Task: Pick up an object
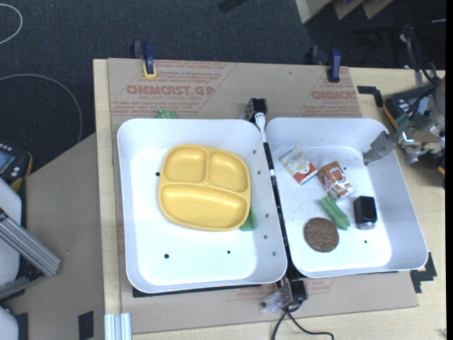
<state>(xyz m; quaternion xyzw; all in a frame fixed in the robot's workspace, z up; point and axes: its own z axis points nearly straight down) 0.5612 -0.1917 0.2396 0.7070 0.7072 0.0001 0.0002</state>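
Observation:
The right bin [396,190] holds several small items. A white and red packet [297,166] lies near its back left, with an orange and brown packet [335,179] beside it. A green piece [334,212] lies in the middle, a black block [364,211] to its right, and a brown round disc [321,234] toward the front. My gripper [377,149] hangs over the right bin's back right part, apart from all the items, with nothing seen in it.
The left bin [141,211] carries a yellow divided plate [204,188], with a green piece [248,222] poking out from under its right edge. Blue clamps [148,59] [333,64] hold the board at the back. Cables and arm hardware [425,115] crowd the right side.

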